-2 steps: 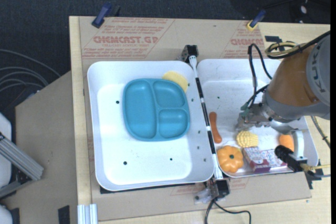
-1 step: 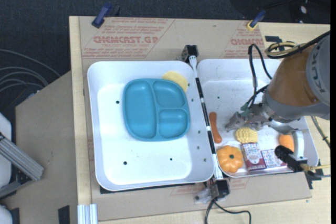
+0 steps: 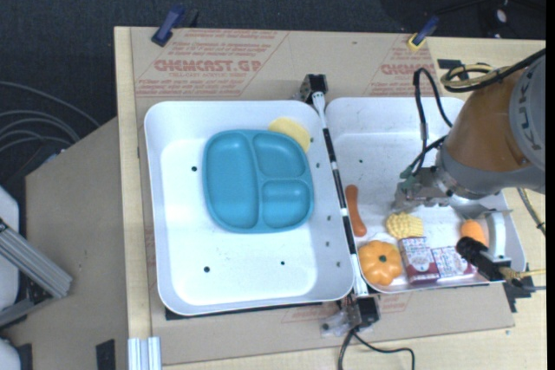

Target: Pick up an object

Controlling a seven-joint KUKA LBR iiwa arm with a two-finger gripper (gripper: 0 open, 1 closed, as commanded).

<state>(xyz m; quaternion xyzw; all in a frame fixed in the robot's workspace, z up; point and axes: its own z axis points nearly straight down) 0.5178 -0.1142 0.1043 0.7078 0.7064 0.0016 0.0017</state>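
In the right bin point(image 3: 373, 121), its near edge holds an orange pumpkin point(image 3: 381, 262) with a red-and-white packet point(image 3: 431, 262) just beside it. Just behind them lies a yellow corn cob point(image 3: 405, 226), directly under the gripper point(image 3: 414, 193), which hangs over its far end; the grip cannot be made out. An orange sausage point(image 3: 355, 209) lies left of the cob. Farther left, the other bin carries a blue divided tray point(image 3: 257, 179).

Tray point(image 3: 257, 180) in left bin point(image 3: 173, 256)
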